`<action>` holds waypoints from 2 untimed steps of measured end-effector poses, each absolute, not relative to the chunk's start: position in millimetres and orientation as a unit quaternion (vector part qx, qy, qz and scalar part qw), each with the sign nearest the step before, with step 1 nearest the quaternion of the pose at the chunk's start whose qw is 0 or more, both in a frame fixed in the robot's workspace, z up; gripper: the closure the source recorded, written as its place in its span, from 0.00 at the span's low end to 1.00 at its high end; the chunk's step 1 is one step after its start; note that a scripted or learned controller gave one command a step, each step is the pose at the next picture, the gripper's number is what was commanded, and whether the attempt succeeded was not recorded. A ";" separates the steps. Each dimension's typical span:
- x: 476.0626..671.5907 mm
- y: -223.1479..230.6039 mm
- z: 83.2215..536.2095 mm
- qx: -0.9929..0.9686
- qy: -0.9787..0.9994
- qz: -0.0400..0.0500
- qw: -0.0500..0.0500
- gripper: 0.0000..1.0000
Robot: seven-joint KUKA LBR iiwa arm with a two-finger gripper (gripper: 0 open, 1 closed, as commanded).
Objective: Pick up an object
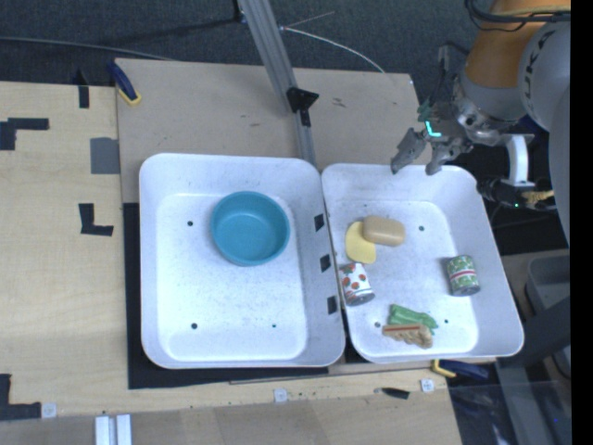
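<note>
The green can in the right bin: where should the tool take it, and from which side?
Probably from straight above, across its round body. The green can lies on its side, alone near the right bin's right wall, so closing across the middle of its curved sides looks safest; the ends give less to hold.

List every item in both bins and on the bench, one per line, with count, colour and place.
shallow white plastic bins: two, white, side by side on the bench
round blue bowl: one, blue, left bin
yellow and tan toy food pieces: two, touching, right bin near its upper middle
small red-and-white can: one, right bin by its left wall
small green-labelled can: one, right bin near its right wall
green and tan toy food: one, right bin near its front
grey metal pole: one, slanting behind the bins
gripper: one, grey, jaws open above the right bin's far rim
</note>
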State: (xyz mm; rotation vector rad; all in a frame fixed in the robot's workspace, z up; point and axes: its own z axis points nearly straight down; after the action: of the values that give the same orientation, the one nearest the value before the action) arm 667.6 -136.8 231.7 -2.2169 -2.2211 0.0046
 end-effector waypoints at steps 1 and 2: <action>668.3 -136.8 233.3 -0.706 -0.708 0.001 0.000 0.00; 667.4 -136.2 189.6 -0.706 -0.708 0.002 0.001 0.00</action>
State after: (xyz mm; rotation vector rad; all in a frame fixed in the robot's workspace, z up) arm 667.4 -136.2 189.6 -2.2172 -2.2216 0.0071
